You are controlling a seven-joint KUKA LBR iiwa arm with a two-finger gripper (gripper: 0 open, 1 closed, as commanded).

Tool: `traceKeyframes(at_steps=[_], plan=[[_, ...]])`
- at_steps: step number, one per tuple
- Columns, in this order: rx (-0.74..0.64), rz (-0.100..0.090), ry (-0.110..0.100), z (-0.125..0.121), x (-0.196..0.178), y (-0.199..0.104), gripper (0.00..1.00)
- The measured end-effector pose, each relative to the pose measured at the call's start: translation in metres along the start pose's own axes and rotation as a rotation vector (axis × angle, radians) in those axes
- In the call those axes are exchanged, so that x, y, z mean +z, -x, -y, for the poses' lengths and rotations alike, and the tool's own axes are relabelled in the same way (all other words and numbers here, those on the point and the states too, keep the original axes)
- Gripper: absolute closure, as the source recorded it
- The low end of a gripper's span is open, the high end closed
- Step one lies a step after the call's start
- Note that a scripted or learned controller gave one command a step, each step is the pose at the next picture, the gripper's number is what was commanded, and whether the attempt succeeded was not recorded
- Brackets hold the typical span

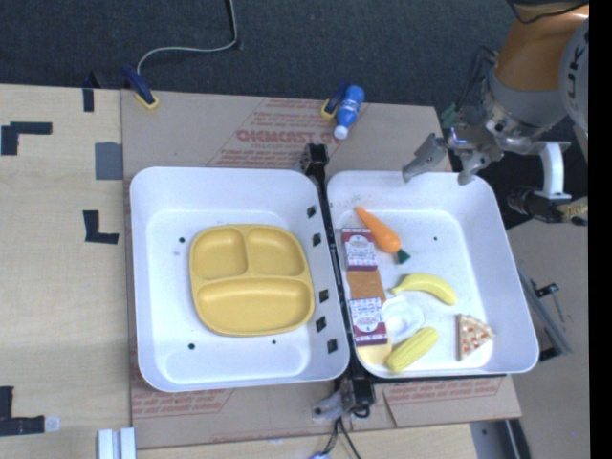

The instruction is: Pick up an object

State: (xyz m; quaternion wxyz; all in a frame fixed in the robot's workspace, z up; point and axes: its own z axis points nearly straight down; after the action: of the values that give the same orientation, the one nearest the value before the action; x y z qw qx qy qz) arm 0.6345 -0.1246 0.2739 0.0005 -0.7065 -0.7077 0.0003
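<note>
We find the candidates for picking in the right-hand shallow white plastic bin (483,220): an orange toy carrot with a green tip (379,230) near its upper left, a yellow toy banana (427,287) towards the middle, a yellow toy corn cob (412,349) and a triangular toy pizza slice (472,336) along the near edge, and a long flat red-and-brown printed packet (363,285) lying lengthwise beside the bin's left wall. A small white object (404,314) sits between the packet and the banana; we cannot tell what it is. All of these rest on the bin floor.

The two-finger claw (444,161) hangs above the far rim of that bin, its two grey fingers spread apart with nothing between them, well apart from the toys.

In the left white bin (153,256) we see a yellow plastic divided tray (251,280) with three compartments. Both bins sit on a sheet of brown cardboard (258,137) on the bench, and a blue-and-white bottle (346,110) lies on the cardboard beyond them.
</note>
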Motion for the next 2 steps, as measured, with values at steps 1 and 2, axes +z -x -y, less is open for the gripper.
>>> traceKeyframes(at_steps=[1, 2], plan=[[0.001, 0.001, -0.002, -0.025, 0.181, 0.011, 0.00], [-0.001, 0.001, 0.002, -0.035, 0.189, -0.026, 0.00]])
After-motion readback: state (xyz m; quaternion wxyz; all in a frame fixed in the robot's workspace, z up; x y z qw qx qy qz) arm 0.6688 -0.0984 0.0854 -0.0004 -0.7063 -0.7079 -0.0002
